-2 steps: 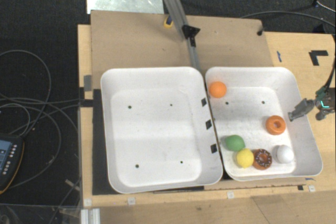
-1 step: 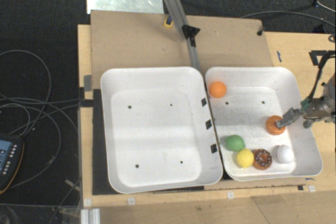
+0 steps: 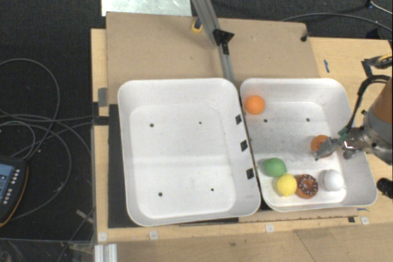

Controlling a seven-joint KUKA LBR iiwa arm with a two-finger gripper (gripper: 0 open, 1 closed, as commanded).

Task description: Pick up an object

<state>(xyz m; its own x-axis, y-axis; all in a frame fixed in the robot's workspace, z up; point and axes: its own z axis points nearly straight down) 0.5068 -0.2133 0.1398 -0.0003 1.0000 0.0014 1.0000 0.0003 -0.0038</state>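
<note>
One orange ball sits just left of our gripper, perhaps touching; we cannot tell its opening.

Right bin with five small objects, claw beside orange object, left bin

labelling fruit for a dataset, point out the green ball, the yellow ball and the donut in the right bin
green ball (image 3: 274, 166), camera view, middle of its top surface
yellow ball (image 3: 286, 184), camera view, centre of the ball
donut (image 3: 306, 186), camera view, on its brown frosted ring
</note>
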